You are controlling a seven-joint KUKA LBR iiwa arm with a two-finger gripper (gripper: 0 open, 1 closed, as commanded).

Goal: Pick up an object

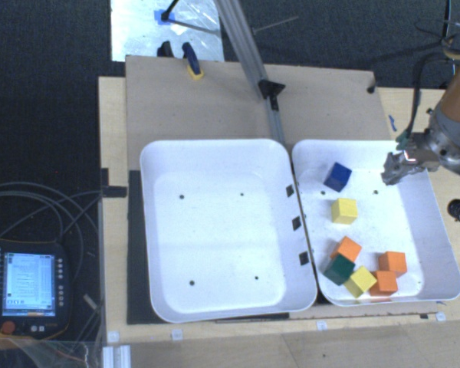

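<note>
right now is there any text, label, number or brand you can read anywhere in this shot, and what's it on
None can be read.
Handheld control pendant at lower left: its lit screen shows rows of text, too small and blurred to read.
Blocks in the right bin, such as the blue block and yellow block: plain faces, no markings visible.
Gripper: no legible label.

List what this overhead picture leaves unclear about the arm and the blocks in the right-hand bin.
- Gripper, camera view: too small and blurred to judge its fingers.
- Arm: cut off by the right edge.
- Green block: partly covered by the orange block.
- Right bin: its lower rim hides the cluster's base.
</note>
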